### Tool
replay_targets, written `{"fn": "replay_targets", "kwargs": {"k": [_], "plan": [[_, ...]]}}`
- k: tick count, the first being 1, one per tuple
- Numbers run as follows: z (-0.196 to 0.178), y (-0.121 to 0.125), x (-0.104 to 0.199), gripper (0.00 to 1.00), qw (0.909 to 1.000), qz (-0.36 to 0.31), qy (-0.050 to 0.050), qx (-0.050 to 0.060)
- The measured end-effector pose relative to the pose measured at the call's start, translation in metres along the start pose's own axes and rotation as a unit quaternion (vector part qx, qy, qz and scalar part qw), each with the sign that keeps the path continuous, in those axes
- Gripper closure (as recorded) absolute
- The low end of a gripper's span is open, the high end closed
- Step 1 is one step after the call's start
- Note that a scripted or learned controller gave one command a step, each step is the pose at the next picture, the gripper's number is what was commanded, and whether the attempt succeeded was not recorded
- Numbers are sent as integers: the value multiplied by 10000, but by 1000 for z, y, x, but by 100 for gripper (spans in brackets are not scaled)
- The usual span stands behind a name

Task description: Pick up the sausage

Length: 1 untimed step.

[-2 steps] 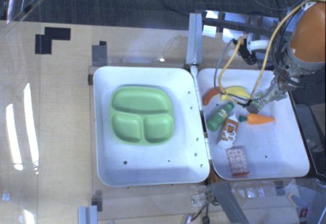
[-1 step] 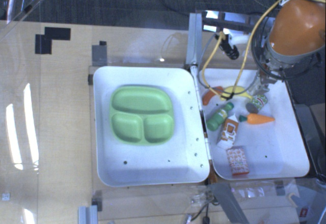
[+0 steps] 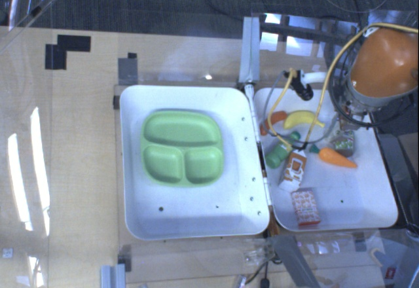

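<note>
The arm (image 3: 383, 64) hangs at the frame's right over the right bin (image 3: 366, 208); whether its jaws are spread cannot be told. The sausage (image 3: 276, 117) lies near the bin's upper left, beside a banana (image 3: 300, 119).

Arm (image 3: 386, 64) cut off at right edge

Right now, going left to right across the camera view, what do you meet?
Green divided tray in the left bin → green bottle → patterned red packet → carrot → orange band of the arm.
</note>
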<state>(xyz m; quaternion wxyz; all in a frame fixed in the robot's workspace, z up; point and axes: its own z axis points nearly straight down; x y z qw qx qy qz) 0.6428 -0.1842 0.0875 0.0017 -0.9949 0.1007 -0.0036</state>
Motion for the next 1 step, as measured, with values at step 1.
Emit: {"fn": "replay_targets", "kwargs": {"k": [1], "plan": [[-55,12,-34,100,10000,12,38,14]]}}
